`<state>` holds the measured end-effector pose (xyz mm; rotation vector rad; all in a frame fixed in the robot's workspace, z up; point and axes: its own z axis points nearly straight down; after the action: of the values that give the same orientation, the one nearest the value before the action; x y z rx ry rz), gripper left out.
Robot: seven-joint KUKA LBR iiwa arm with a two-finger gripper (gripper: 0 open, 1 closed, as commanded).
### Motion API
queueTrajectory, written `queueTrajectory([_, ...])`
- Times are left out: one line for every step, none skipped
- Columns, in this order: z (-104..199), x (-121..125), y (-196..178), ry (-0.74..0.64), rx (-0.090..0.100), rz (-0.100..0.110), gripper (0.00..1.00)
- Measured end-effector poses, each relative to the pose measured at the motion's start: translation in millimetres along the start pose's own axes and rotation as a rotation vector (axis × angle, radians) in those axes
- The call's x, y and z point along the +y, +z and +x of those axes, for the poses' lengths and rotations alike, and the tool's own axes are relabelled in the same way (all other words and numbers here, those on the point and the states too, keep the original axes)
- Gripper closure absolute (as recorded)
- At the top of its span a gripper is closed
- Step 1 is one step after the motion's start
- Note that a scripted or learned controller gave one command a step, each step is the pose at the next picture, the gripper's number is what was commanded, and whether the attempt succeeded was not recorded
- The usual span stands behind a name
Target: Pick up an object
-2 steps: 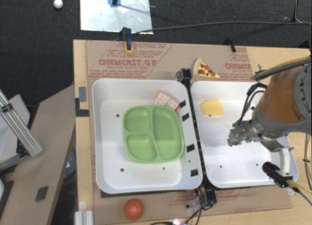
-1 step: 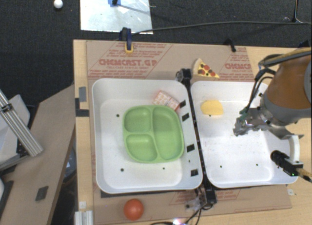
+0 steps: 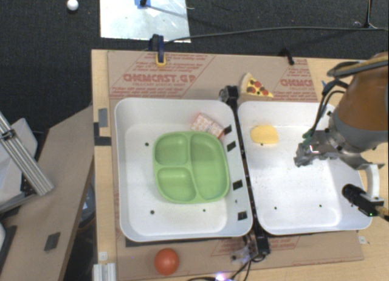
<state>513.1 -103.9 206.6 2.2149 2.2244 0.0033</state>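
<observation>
The yellow lemon-shaped object (image 3: 264, 134) is seen in the right bin (image 3: 285, 216), near and up-left of the gripper (image 3: 304, 155), whose grip state cannot be told.

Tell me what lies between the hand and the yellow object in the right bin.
Nothing: in the camera view, the stretch between the hand and the yellow object is bare white floor of the right bin.

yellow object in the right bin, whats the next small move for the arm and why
Probably shift the gripper toward the view's left and slightly up, over the yellow object. It sits alone in the right bin, and the gripper is beside it, not above it.
</observation>
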Motion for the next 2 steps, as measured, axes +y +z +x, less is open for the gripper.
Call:
queueTrajectory([53.4,6.2,-13.0,-0.003,0.001,0.001,1.00])
queueTrajectory([96.3,11.4,-12.5,-0.004,0.002,0.001,1.00])
